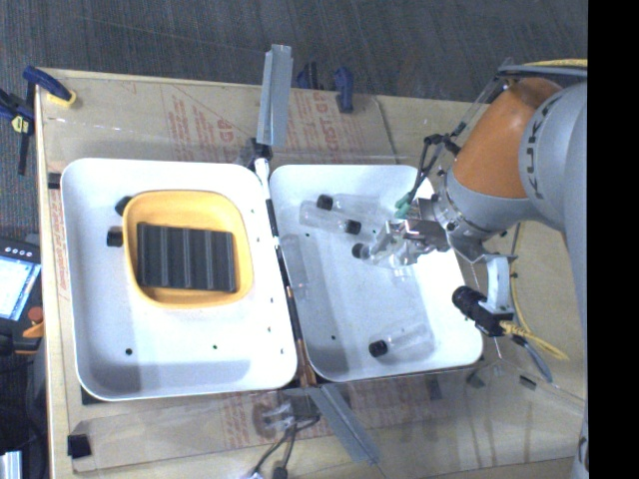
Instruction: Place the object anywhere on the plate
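Two shallow white bins side by side on a wooden bench. In the left bin, a yellow plate with a dark ribbed insert at its middle, nothing resting on top. In the right bin, several clear plastic tubes with black caps: one near the upper left, one near the lower edge, another close under the arm's tooling. Reaching in from the right, the grey arm with its orange band, wrist low over the right bin's upper right quarter. At its tip, the gripper, just beside or touching the nearest tube, fingers lost against clear plastic and white floor; how wide open, impossible to tell, and no tube plainly between them. By appearances, task at its opening stage: no object lifted clear, none on the plate. Left to do: secure a tube, carry across the bins' shared wall, set down on the plate.
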Controlling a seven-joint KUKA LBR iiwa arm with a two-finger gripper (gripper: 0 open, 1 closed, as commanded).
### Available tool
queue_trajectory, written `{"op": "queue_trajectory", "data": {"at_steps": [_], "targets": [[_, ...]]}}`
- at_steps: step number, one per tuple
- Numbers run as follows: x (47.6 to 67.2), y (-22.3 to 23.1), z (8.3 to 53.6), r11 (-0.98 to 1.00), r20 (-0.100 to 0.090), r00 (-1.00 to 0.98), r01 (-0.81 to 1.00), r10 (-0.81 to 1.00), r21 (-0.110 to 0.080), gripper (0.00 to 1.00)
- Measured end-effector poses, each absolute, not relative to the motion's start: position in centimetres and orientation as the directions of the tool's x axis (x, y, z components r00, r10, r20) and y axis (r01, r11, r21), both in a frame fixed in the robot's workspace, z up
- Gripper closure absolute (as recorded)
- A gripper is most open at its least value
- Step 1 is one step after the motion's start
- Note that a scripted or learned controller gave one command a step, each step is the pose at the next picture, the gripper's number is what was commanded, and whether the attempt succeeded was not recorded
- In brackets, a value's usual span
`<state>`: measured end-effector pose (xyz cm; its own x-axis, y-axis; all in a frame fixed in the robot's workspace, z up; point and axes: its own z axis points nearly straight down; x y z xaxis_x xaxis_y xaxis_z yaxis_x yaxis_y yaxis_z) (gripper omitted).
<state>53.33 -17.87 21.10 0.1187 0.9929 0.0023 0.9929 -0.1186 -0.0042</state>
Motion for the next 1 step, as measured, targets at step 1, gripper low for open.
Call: {"op": "queue_trajectory", "data": {"at_steps": [1], "targets": [[56.14,-11.53,21.88,-0.014,0.001,0.014,1.0,1.0,-0.003,1.0]]}}
